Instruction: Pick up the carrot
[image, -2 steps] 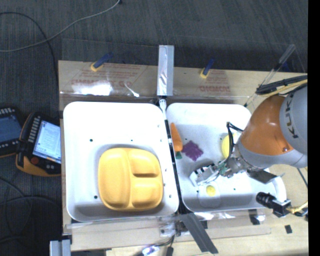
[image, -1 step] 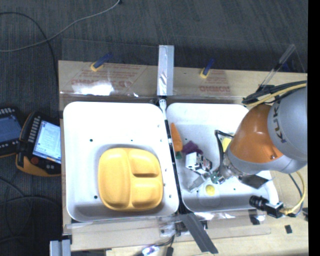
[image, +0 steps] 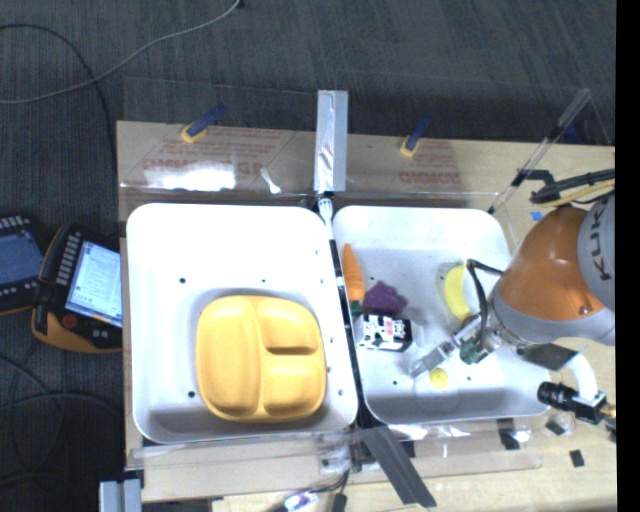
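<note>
In the right bin (image: 500, 400), the carrot (image: 353, 274) lies against the left wall beside a purple toy (image: 385, 297), while the end effector (image: 436, 362) hovers low near a banana (image: 457, 289); a yellow tray (image: 262, 356) fills the left bin (image: 160, 300).

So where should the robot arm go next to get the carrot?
Probably leftward and a bit up in the camera view. The end effector sits low in the right bin, while the carrot lies against that bin's left wall, beside the purple toy.
</note>
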